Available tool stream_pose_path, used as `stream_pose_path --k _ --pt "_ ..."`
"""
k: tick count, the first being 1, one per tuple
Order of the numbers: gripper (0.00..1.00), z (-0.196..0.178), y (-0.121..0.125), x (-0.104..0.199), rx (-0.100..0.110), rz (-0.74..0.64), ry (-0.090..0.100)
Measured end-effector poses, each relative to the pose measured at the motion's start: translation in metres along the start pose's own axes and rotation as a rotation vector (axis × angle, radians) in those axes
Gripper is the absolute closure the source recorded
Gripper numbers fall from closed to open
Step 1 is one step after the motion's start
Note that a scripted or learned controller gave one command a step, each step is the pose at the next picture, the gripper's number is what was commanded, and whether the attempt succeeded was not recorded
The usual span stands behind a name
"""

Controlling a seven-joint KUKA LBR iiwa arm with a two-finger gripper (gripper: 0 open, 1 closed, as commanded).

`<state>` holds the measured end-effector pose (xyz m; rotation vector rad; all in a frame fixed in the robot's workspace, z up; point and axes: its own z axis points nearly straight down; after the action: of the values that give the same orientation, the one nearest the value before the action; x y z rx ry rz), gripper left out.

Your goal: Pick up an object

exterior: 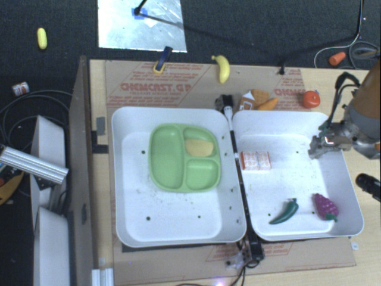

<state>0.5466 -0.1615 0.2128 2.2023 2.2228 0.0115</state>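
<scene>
Lying flat, red-and-white packet (pixel 256 160); curved green pepper (pixel 284 212); pincer (pixel 319 143) grip state unclear.

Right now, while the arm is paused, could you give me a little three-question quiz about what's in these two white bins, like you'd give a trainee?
1. True or false: the green divided plastic plate lies in the right white bin.
2. Which toy lies nearest the camera view's bottom edge in the right bin? A) green toy chili pepper B) small red-and-white box C) purple toy grape bunch
3. Fill in: the pale yellow item sits in the plate's upper-____ compartment.

Key: 1 false, it lies in the left white bin. 2 A. 3 right. The end effector is above the right bin's far right side.
</scene>
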Motion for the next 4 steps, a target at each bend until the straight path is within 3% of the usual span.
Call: stream_pose_path --k 2,3,4 --pt "1.0 -0.018 0.069 -0.046 0.007 0.003 0.001" --pt "1.0 -0.008 0.113 -0.037 0.007 0.003 0.001" --pt "1.0 -0.041 0.123 -0.046 0.009 0.003 0.002"
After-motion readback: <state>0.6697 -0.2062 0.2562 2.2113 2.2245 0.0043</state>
